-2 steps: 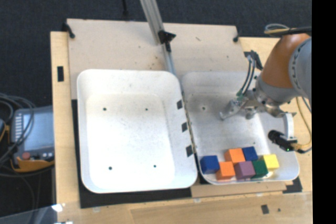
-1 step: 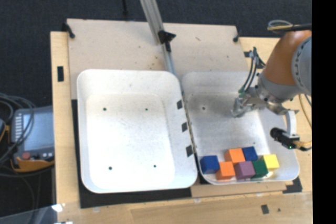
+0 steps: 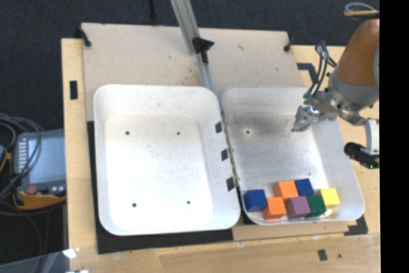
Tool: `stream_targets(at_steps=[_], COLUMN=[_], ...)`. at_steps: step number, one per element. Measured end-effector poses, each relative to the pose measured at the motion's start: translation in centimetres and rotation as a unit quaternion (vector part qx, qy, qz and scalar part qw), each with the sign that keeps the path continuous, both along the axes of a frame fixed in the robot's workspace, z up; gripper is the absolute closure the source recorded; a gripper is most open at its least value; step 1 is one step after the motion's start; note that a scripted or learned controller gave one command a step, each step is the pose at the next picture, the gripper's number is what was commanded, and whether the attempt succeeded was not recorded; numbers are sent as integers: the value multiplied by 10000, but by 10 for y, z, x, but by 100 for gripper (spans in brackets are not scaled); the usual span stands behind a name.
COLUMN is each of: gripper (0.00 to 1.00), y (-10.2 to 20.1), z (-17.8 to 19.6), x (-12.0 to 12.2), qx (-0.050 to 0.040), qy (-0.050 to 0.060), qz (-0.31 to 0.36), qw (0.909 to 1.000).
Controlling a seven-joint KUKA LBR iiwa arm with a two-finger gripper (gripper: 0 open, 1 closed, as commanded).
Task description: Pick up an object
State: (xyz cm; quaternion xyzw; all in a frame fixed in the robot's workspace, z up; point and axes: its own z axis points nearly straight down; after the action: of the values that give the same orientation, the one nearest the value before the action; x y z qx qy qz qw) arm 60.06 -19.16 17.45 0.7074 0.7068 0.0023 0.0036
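A: Gripper (image 3: pixel 301 119) sits over the right bin (image 3: pixel 271 137), near its far right edge, above bare floor. Too small and blurred for me to tell how it's set. I see nothing in it.

B: And the objects?

A: All bunched in the near right corner of that bin. Blue cube (image 3: pixel 255 199) on the left, then an orange cube (image 3: pixel 275 206), another orange cube (image 3: pixel 287 188) behind it, a purple cube (image 3: pixel 298 206), a darker blue cube (image 3: pixel 304 186), a green cube (image 3: pixel 316 203), and a yellow cube (image 3: pixel 330 196) nearest the right wall. Well apart from the gripper. Left bin (image 3: pixel 160 156) has nothing I'd target.

B: What worries you?

A: Packing. Most cubes touch each other, so I judge a descent into the middle lands a finger on top of a neighbour, or just shoves the cluster. The yellow one is tight to the wall, so a finger may hit the rim. The blue cube on the left looks like it has some free space, the safest pick I'd say.

B: Anything else?

A: Closing on bare floor if it drops where it is now.
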Motion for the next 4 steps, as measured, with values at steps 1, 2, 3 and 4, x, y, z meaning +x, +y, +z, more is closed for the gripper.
stream_targets(at_steps=[1, 2, 3, 4], gripper=[100, 100, 100, 100], y=[-1, 49, 100, 162], z=[39, 53, 51, 54], x=[1, 12, 8, 8], qx=[0, 11, 13, 19], qy=[9, 17, 37, 41], qz=[17, 42, 39, 46], qw=[10000, 10000, 10000, 10000])
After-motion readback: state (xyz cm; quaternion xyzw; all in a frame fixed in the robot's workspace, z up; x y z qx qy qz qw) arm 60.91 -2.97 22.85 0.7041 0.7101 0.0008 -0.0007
